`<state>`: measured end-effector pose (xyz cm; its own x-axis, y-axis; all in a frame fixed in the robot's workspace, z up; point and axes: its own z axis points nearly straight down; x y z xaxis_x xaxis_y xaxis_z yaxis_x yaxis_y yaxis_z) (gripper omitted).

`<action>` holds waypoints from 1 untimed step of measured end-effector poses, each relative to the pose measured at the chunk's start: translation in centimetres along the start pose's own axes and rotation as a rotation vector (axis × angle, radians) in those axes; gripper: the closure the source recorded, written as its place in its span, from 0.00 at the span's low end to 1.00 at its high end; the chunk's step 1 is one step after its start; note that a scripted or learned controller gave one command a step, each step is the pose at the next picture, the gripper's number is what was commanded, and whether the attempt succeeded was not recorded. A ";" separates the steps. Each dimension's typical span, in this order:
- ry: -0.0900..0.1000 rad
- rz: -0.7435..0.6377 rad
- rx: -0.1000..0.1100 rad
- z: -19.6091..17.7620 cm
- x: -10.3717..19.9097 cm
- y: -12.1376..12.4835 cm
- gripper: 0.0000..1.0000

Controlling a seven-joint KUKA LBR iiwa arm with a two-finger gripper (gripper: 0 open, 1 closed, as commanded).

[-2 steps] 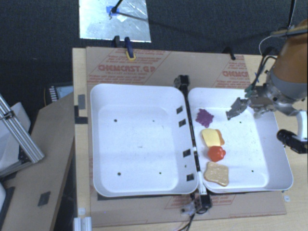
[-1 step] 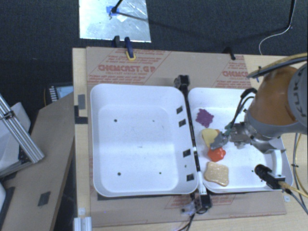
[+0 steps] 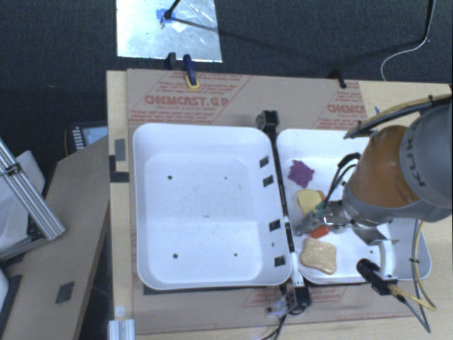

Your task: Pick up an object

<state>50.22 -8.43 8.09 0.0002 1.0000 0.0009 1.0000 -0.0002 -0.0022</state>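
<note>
The right bin [image 3: 333, 142] holds several small objects. A purple lump [image 3: 302, 171] lies toward its far left. A pale yellow piece [image 3: 309, 201] sits just below it. A tan, bread-like slab [image 3: 319, 256] rests near the front left corner. A small red object [image 3: 320, 231] lies between the yellow piece and the tan slab. My gripper [image 3: 311, 224] is low over the bin's left side, its tip right at the red object and touching or nearly touching the yellow piece. The grey and orange arm [image 3: 386, 176] covers the bin's right half.
The left bin [image 3: 152, 261] stands beside the right one, with a black-clipped divider [image 3: 277, 190] between them. Both rest on a cardboard sheet [image 3: 233, 94]. A shiny metal plate [image 3: 166, 20] lies beyond the bench's far edge.
</note>
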 end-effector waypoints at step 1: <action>-0.001 -0.001 -0.004 -1.4 -0.1 0.2 1.00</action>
<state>50.41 -8.49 9.48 -0.0011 1.0000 0.0002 1.0000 0.0011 0.0022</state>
